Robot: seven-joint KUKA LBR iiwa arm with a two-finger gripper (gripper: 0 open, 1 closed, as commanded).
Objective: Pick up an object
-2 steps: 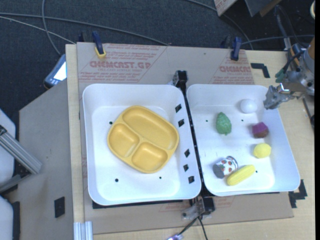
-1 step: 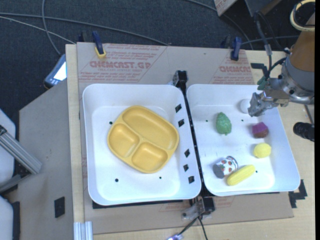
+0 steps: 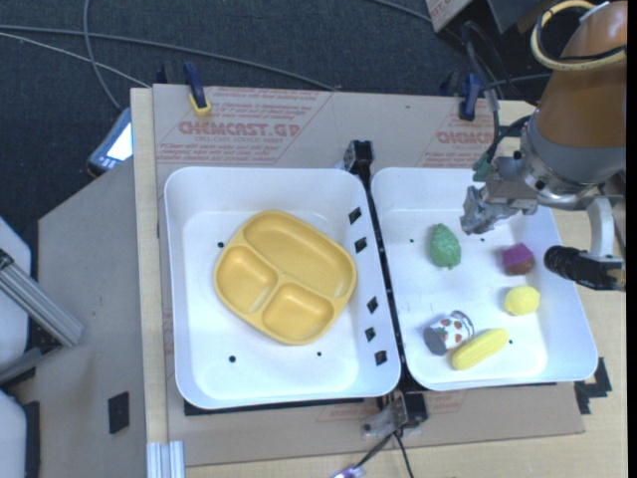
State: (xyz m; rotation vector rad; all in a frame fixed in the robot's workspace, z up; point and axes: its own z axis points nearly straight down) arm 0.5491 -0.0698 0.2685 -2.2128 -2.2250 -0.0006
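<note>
Nothing is picked up yet. Gripper (image 3: 479, 217) hangs at two o'clock of the green toy (image 3: 444, 246); I cannot tell its grip.

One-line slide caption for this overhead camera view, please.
The gripper hovers over the right bin near a green object; a yellow divided plate sits in the left bin.

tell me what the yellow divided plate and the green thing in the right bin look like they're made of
Yellow divided plate: likely moulded plastic, one even colour, smooth with a soft sheen and rounded compartment ridges. Green item: possibly a plastic or rubbery toy food, matte and slightly bumpy; the view is too small to tell which.
</note>
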